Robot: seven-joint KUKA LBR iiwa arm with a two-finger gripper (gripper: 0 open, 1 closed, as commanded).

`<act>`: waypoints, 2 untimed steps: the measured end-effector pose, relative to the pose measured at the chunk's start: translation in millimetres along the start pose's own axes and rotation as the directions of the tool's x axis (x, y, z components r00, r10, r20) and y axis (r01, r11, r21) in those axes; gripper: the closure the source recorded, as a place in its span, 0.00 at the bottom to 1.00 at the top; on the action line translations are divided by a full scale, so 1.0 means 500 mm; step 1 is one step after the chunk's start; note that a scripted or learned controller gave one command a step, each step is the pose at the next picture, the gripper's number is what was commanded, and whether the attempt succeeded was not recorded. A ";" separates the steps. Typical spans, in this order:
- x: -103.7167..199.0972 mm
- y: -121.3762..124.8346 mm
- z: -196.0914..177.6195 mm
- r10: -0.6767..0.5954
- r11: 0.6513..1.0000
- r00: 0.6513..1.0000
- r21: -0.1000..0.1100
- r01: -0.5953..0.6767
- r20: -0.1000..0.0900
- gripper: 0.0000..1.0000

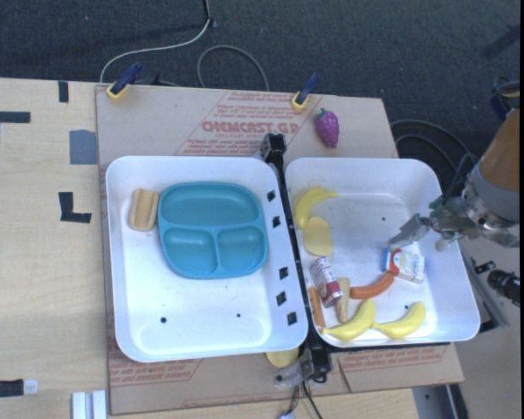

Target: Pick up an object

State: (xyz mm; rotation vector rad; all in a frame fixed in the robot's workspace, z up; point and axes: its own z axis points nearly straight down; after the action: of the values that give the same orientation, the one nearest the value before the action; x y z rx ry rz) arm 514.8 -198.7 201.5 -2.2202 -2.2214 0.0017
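- camera view looks down at a slant on two white bins side by side; the left bin (122, 260) bears a blue divided plate (214, 230) with a tan bread-like piece (142, 209) just beside its left edge.
- the right bin (367, 171) is where the pickable things lie, crowded toward its left and near sides: a yellow banana (309, 203) by the divider, a pale yellow slice (319, 235) under it, a small red-labelled can (326, 279), an orange sausage (371, 287), two more bananas (377, 320) along the near wall, and a white packet (408, 265) with red and blue print.
- that clutter leaves the far right part of the bin bare, which gives the arm room to come in from the right.
- a purple grape bunch (327, 127) sits outside the bins on the cardboard (well apart from the arm).
- the gripper (419, 228) hangs over the right bin's right side, just above the white packet, wrist tilted inward and down.
- its fingers look spread with nothing between them, though the detail is small.
- judging by that pose, the packet is the likeliest target; no object is lifted yet.
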 end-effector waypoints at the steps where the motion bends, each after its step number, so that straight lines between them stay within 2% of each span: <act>1: -0.001 0.011 0.177 -0.001 1.000 1.000 0.006 0.001 -0.002 0.00; 2: 0.086 0.092 0.222 0.000 1.000 1.000 -0.016 0.000 0.014 0.00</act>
State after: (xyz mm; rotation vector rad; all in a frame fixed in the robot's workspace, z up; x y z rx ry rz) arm 560.7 -155.6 90.4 -2.2351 -2.2364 -0.0004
